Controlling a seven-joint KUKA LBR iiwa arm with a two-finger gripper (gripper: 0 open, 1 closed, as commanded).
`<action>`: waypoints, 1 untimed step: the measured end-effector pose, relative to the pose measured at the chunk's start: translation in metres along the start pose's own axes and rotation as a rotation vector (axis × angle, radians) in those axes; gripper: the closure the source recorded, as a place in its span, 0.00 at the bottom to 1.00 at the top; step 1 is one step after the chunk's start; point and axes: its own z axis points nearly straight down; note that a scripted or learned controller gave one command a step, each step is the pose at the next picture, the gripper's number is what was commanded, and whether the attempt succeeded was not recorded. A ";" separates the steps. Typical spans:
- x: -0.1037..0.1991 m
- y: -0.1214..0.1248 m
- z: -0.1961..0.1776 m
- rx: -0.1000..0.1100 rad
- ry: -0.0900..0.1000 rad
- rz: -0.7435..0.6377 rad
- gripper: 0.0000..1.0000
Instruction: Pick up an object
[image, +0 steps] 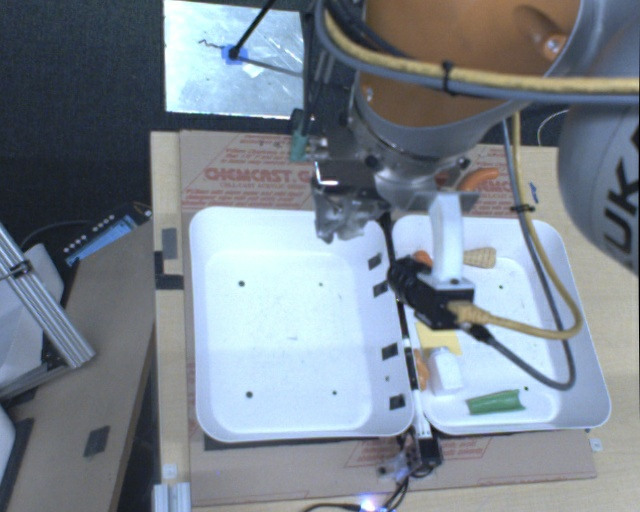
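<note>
We are risking a grab at nothing.
The end effector (343, 218), whose opening we cannot tell, is hanging over the left bin's (280, 330) far corner, while the green piece (495, 402) is lying in the right bin (520, 290).

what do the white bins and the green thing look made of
The white bins look like thin moulded plastic, matte, with rounded corners and raised rims. The green thing is probably plastic, smooth and evenly coloured, but too small to be sure.

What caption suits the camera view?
Gripper over left bin's back corner; green piece lies in right bin.
</note>
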 end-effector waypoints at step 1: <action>-0.007 0.017 -0.057 -0.013 0.003 0.007 1.00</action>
